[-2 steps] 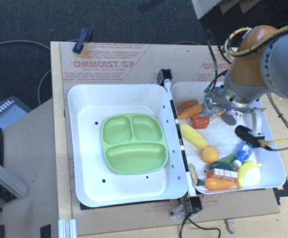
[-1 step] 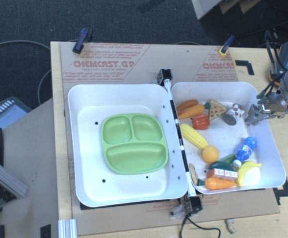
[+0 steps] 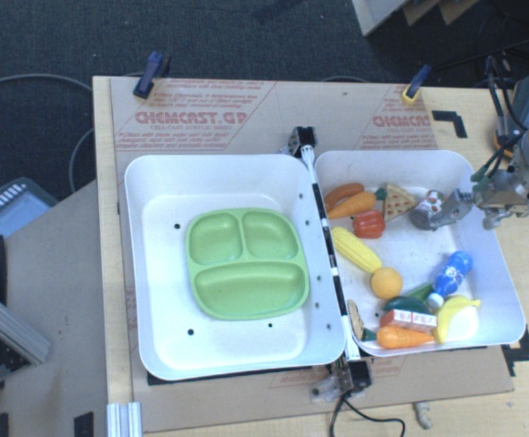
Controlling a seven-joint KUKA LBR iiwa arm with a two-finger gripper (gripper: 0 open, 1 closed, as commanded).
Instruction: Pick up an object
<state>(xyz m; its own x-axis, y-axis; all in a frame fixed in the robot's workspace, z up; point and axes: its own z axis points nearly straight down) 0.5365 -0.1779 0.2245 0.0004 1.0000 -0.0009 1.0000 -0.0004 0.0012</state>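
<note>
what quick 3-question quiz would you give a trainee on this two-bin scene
1. True or false: the green divided plate lies in the left bin.
2. Which toy lies between the corn cob and the blue bottle? A) orange ball B) pizza slice C) red pepper
3. Fill in: the gripper hangs over the upper part of the ____ bin.

Key
1. True
2. A, the orange ball
3. right; it is beside a grey toy in the right bin.
</note>
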